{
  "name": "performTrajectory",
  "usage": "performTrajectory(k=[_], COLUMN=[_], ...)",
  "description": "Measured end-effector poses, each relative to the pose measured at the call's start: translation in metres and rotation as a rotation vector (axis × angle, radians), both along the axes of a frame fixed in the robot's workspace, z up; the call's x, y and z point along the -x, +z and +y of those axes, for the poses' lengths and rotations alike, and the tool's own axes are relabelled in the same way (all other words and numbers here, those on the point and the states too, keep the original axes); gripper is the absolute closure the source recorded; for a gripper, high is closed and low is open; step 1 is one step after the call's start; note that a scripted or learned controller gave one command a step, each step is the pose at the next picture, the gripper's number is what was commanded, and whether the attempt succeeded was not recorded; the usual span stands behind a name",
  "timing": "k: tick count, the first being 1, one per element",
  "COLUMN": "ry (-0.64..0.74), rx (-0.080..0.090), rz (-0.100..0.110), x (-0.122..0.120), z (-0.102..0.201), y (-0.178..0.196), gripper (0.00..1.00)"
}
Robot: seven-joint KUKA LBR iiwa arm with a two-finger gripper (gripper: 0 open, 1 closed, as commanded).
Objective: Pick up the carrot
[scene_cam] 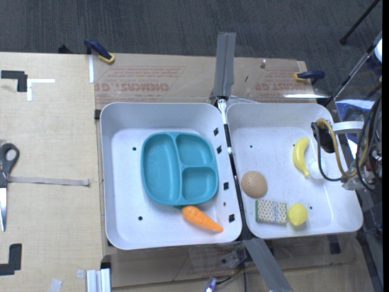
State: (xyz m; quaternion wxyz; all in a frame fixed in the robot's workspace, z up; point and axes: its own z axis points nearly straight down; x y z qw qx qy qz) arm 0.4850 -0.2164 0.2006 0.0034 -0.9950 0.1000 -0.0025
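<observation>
Carrot (pixel 202 219): lies in the left bin (pixel 118 181), near its front wall, slanted with the thick end to the left and the tip toward the right corner.
Plate (pixel 180 168): a teal plate with three compartments, resting in the middle of the left bin; the carrot's thick end sits just beside its front edge, and I cannot tell whether they touch.
Right bin (pixel 273 135): stands next to the left bin, their inner walls meeting along a row of black clips.
Banana (pixel 301 156): in the right bin, toward its right side, curved and yellow.
Brown ball (pixel 254 184): a round tan thing near the right bin's left wall.
Box (pixel 271 212): a small patterned packet at the front of the right bin, just below the brown ball.
Lemon (pixel 297 214): just beside the box, on its right.
Claw: the arm is at the view's right edge behind cables, well apart from the carrot; I cannot tell how the claw stands.
Table (pixel 48 132): pale wood, carrying scissors (pixel 6 163) at its left edge.
</observation>
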Motion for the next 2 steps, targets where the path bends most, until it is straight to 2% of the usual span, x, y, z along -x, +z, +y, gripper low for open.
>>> performTrajectory(k=[1, 2], ry=[-0.028, -0.004], rx=[0.0, 0.001], rz=[0.007, 0.007], x=[-0.05, -0.043], z=[0.049, 0.079], y=[-0.055, -0.026], gripper=[1.0, 1.0])
